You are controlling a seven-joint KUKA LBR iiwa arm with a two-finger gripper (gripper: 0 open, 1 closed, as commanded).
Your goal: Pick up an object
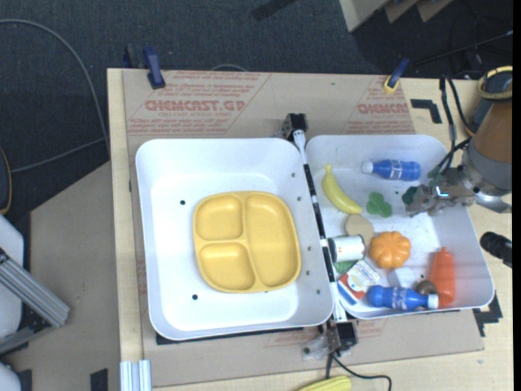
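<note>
A: Sitting in the right bin (464, 218): green object (378, 204), banana (339, 191), blue bottle (394, 169), orange fruit (391, 249).
B: End effector (425, 196)?
A: Low over the right bin, just beside the green object, nothing between it; spread — cannot tell.
B: Left bin (163, 186)?
A: Yellow divided plate (246, 241).

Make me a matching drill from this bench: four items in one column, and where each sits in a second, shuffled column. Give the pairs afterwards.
Items:
1. yellow divided plate
2. banana
3. orange pumpkin
4. blue bottle

Places:
A. far side of the right bin, near the hand
B. middle of the right bin
C. middle of the left bin
D. right bin, close to the divider between the bins

Pairs: 1-C, 2-D, 3-B, 4-A
</note>
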